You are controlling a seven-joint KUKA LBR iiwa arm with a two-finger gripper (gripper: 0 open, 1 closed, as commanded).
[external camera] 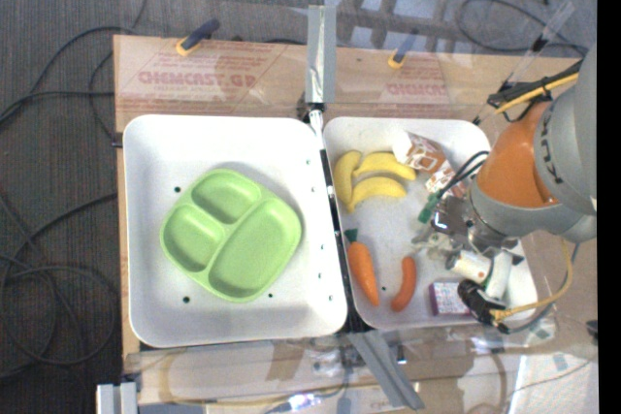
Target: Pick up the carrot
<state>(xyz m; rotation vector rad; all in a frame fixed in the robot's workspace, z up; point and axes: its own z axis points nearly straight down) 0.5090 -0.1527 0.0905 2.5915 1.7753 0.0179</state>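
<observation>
We see the carrot (364, 272) lying at 7 o'clock in the right bin (383, 317), left of a sausage (404, 284), end effector (464, 259) near at 3 o'clock, state unclear.

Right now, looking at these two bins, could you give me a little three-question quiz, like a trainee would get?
1. True or false: the carrot lies in the same bin as the green divided plate.
2. Which lies nearest the carrot? A) bananas B) the orange-red sausage-shaped piece C) snack packet
3. Fill in: the gripper hovers over the ____ bin in this view.

Key: 1 false; 2 B; 3 right.
</observation>
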